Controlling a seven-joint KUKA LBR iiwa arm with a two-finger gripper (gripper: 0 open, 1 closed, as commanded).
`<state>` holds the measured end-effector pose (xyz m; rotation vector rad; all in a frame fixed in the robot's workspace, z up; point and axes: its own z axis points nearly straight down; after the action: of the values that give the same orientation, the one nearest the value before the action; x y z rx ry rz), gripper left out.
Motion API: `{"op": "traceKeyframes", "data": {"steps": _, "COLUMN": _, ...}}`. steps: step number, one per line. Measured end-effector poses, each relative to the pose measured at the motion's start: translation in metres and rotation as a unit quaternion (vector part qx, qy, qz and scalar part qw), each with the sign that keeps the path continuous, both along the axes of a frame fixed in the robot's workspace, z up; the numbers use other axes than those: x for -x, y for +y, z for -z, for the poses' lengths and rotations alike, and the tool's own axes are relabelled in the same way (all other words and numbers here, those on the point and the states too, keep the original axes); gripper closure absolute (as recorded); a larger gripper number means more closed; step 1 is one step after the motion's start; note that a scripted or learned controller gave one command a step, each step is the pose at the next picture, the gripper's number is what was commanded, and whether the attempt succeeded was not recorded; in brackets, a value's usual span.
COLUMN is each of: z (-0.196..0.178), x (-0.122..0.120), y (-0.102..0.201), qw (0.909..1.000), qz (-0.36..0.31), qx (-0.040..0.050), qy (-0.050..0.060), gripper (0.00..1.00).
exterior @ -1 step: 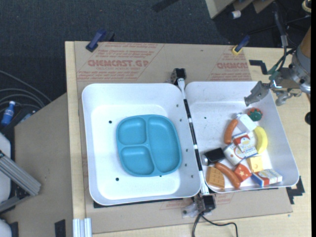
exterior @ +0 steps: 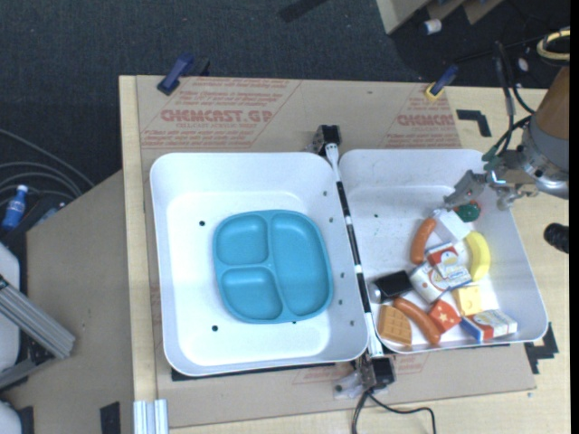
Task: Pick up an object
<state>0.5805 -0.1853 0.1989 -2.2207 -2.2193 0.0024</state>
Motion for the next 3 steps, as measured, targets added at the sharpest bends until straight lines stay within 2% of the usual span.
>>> {"op": "traceKeyframes", "data": {"steps": 1, "z": 0.116, "x": -0.058, "y": -0.010, "qw": 1.0000, "qz": -0.001, "qx": -0.0002, "qy": 0.000, "gripper": 0.00}}
{"op": "traceKeyframes", "data": {"steps": 2, "z": 0.103, "x": -0.060, "y": -0.010, "qw": 1.0000, "qz": -0.001, "qx": 0.0012, "qy": -0.003, "gripper": 1.00}}
{"op": "traceKeyframes", "data": {"steps": 3, "z": 0.104, "x": -0.060, "y": -0.010, "qw": 1.0000, "qz": -0.001, "qx": 0.0011, "qy": -0.003, "gripper": 0.00}}
